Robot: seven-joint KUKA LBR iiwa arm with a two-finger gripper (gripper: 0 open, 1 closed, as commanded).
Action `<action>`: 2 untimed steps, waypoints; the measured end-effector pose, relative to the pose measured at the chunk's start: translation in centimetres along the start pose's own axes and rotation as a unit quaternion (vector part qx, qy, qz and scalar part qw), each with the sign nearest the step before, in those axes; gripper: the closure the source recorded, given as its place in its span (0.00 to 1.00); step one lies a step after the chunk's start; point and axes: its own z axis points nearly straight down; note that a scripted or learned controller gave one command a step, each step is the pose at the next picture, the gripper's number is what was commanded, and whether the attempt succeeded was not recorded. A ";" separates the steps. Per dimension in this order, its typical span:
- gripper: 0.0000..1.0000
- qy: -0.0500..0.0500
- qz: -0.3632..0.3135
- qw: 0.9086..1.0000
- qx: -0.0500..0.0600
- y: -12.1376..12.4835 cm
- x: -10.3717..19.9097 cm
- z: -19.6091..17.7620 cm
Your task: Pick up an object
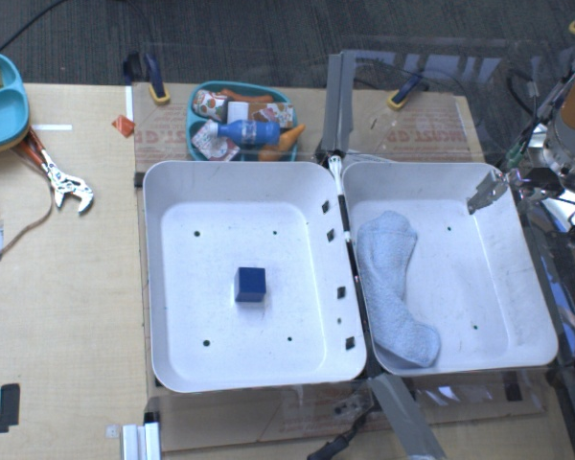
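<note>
Gripper (487, 195), grip state unclear, hangs over right bin (498, 257); blue cube (251, 285) lies well apart.

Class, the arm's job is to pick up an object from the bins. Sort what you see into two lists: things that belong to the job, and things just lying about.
Belongs to the job:
blue block in the left bin
grey towel in the right bin
gripper

Lying about:
wrench
teal tray
tub of toys
clamps
</note>
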 end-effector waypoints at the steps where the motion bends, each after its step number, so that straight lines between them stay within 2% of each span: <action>1: 0.00 0.000 0.084 0.996 0.001 -2.0 7.2 6.0; 2: 0.00 -0.001 0.023 1.000 -0.001 0.9 4.5 7.3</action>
